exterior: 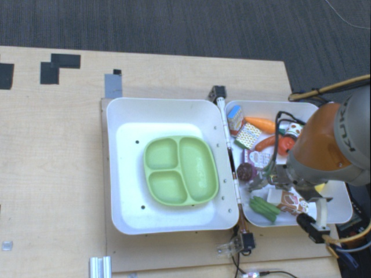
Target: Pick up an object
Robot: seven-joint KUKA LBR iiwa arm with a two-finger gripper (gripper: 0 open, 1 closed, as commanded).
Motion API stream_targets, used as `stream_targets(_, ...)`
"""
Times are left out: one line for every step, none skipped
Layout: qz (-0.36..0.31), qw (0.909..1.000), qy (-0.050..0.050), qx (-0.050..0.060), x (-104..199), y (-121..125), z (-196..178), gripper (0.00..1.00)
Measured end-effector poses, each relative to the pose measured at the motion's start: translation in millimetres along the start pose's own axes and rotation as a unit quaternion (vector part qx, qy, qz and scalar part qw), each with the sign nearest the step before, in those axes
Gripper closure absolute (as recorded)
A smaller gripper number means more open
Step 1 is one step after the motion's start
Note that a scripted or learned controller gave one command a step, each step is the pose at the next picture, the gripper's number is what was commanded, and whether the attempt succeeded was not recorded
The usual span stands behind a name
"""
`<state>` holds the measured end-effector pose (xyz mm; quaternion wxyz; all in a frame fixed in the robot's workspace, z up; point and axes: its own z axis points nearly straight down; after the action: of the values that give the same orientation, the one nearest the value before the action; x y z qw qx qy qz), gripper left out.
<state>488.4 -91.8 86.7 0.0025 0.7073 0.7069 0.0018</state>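
camera view: the tabletop (52,172) is pale wood and carries two shallow white bins side by side. the left bin (124,213) holds a light green divided plate (180,170) with three compartments, lying flat near the bin's middle. the right bin (342,210) is crowded with small objects — an orange carrot (260,123) near its top, a blue and white can (235,119) at the upper left corner, a patterned square packet (249,135) just below the carrot, a red pepper-like piece (265,143) beside the packet, a dark purple round thing (246,171) near the bin's left wall, a green vegetable (265,208) toward the bottom, and a brown-and-white wrapper (291,201) just right of it. the grey arm with its orange band (319,141) leans in from the right, over the middle of this bin. the gripper (262,177) is low among the objects, between the purple thing and the green vegetable; whether it is released or clenched i cannot tell, as the wrist hides much of it.
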Motion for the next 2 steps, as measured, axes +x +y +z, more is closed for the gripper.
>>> stream_targets(-0.001,1.0000,0.000,-0.003,0.4,2.2,-11.4,1.00)
stream_targets(-0.001,1.0000,0.000,-0.003,0.5,2.1,-11.4,0.00)
